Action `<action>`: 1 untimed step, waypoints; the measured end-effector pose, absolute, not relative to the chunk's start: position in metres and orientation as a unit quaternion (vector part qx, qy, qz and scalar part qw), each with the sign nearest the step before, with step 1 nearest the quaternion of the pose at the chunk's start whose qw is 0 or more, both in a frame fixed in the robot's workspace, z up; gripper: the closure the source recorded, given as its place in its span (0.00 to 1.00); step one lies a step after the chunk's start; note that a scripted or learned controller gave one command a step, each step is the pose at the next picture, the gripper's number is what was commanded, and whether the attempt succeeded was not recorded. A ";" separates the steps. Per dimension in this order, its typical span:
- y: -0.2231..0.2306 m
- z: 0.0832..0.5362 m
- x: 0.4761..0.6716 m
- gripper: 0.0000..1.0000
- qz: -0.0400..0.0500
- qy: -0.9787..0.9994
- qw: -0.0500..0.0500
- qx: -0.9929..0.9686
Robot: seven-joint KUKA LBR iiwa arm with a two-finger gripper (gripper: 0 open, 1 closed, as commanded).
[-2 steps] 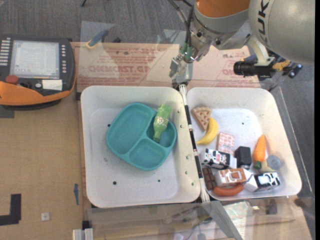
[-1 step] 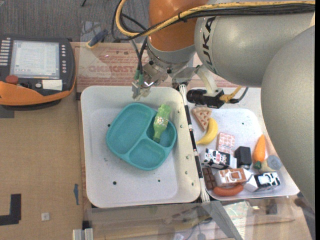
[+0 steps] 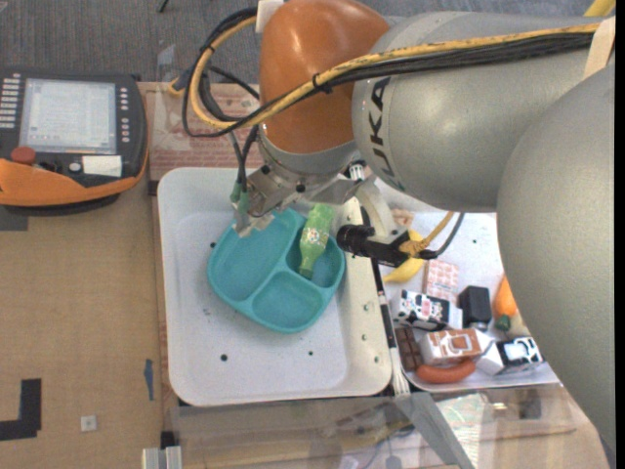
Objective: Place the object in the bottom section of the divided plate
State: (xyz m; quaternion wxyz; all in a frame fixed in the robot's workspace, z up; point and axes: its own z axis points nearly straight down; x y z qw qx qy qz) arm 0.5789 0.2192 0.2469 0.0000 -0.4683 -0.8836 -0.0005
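On my far left, a teach pendant (image 3: 73, 135) sits on the table (image 3: 78, 311), well clear of the work. Next comes the left bin (image 3: 195, 360), holding the teal divided plate (image 3: 249, 272). The gripper (image 3: 256, 203) hangs over the plate's 11 o'clock rim; the wrist hides its tips, so I cannot tell whether it is released or clenched.

The object, a small green bottle (image 3: 314, 237), lies in the plate's compartment at about 2 o'clock, its cap toward 6, apart from the gripper. The bottom section, at about 5 o'clock, is bare. I judge the bottle light, stiff and smooth plastic, apt to roll or slip; I would pinch it across the body's middle, not the narrow cap.

The plate's divider ridge and the black fitting (image 3: 371, 245) by the bottle's side crowd the approach. Further right, the second bin (image 3: 480, 225) holds cartons (image 3: 422, 308), a banana (image 3: 418, 245) and a sausage-like piece (image 3: 447, 370), none obstructing.
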 end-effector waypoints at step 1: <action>0.202 0.263 0.525 1.00 0.000 -0.881 0.001 -0.473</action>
